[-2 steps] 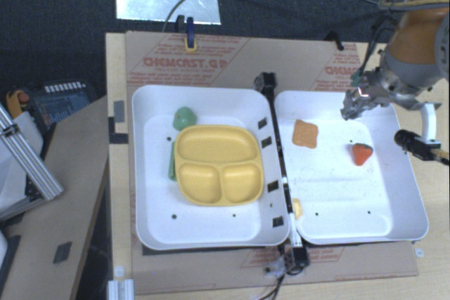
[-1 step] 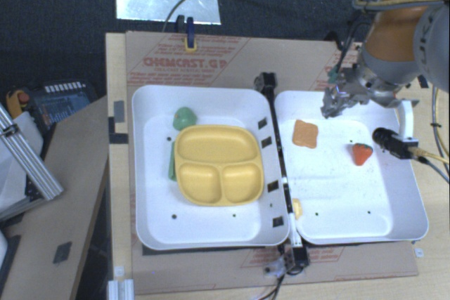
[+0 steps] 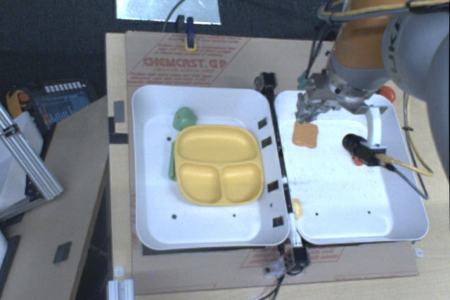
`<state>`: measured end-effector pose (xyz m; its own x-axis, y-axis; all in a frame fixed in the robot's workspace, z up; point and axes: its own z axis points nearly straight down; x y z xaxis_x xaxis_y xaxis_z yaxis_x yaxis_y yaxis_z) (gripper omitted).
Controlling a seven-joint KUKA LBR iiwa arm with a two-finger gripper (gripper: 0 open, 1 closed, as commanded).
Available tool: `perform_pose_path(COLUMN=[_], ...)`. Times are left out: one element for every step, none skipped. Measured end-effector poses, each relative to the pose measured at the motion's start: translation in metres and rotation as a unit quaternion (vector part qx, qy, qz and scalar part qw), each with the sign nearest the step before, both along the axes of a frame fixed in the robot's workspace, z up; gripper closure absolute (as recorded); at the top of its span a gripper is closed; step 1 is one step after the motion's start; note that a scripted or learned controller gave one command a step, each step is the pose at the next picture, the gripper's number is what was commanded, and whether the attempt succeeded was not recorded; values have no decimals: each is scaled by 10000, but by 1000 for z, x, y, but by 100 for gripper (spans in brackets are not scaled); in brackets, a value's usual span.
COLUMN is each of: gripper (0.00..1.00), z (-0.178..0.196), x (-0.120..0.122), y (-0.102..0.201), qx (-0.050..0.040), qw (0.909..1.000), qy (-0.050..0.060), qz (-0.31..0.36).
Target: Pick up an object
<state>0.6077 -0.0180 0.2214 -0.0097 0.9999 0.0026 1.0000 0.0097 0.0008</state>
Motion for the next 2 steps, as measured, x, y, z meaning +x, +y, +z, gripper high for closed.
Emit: perform_pose_path(gripper=[100, 100], z=[-5, -7], x=[-12, -13], y=[48, 111], qx=[-2, 4], qw=[10000, 10000], qy=[3, -3], qz=[-3, 7])
